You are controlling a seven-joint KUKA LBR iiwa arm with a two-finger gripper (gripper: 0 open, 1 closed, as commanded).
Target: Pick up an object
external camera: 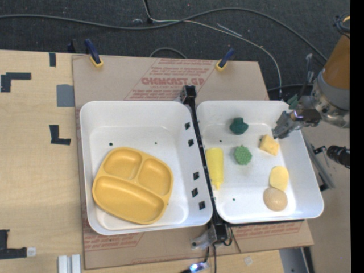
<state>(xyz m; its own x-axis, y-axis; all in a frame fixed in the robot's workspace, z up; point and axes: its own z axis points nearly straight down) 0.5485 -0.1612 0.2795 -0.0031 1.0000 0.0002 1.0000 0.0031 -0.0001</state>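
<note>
The counter [34, 152], tan wood with dark tape marks, spreads far to the left of the claw, and a brown cardboard sheet [170, 78] lies on it under both bins, held at its far edge by two blue-and-yellow clamps [94, 54].

The left bin [136, 115] sits well to the claw's left. In it lies a yellow divided plate [132, 185], three compartments up, down and far left of the claw.

The right bin [256, 110] is the one the claw reaches into, over its right wall. The grey arm [335, 90] comes in from the right with its orange band [341, 61] above the wrist.

The claw [282, 128] hangs at the bin's upper right; whether it is wide or narrow cannot be told here, since its tips merge into one dark shape.

Just below and left of the claw, nearly touching its tip, lies a yellow wedge [269, 145]. Further left and below lies a long yellow corn-like piece [215, 167], beside the bins' shared wall. Straight below the claw is a pale yellow lump [279, 177], and under that, touching it, a beige round piece [275, 199]. Left and slightly below the claw sits a light green bumpy piece [243, 155]; left and level with it, a dark green piece [238, 126].
</note>
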